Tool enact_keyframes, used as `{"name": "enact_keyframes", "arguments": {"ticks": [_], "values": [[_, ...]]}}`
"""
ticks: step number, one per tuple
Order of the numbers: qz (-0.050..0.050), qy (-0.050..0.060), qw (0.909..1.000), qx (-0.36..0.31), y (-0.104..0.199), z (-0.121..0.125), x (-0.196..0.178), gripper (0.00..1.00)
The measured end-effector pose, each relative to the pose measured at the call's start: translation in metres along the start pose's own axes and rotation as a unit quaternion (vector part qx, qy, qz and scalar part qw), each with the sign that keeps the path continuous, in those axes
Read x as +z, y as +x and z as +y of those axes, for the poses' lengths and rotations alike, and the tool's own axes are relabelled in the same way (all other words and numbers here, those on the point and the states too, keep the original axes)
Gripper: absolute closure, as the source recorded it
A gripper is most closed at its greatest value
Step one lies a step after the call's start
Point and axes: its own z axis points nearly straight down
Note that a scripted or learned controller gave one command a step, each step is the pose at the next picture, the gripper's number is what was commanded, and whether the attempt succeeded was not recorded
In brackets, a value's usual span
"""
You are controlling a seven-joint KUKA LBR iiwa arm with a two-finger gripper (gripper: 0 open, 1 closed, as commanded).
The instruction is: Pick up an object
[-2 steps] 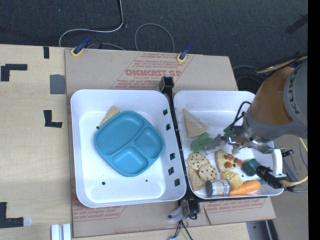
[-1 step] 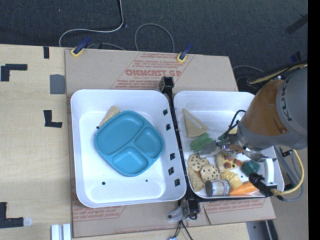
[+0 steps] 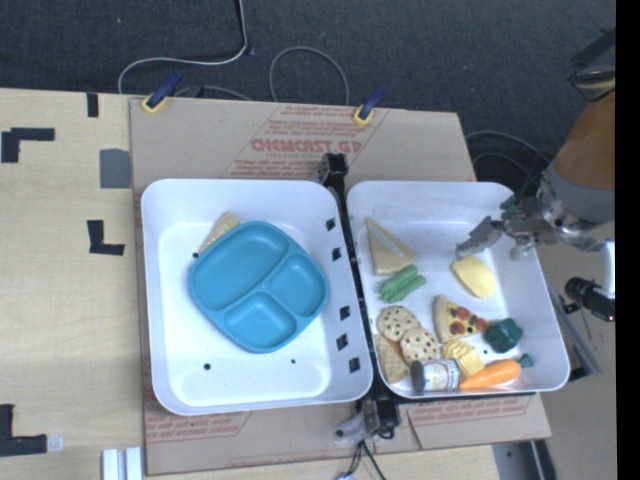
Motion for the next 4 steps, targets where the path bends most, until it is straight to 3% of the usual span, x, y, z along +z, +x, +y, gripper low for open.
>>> {"name": "enact_keyframes", "arguments": {"ticks": [1,2,3,4], "values": [[0.001,0.006,1.0000,0.001,-0.012,-0.010,0.114,0.00],[0.001,0.001,1.0000,0.000,0.031,-0.054,0.107,0.00],[0.002,0.003,1.0000,-0.001,0.036,0.013,0.109,0.00],[0.001,0.001,1.0000,0.001,0.067,-0.053,0.107,0.00]]}}
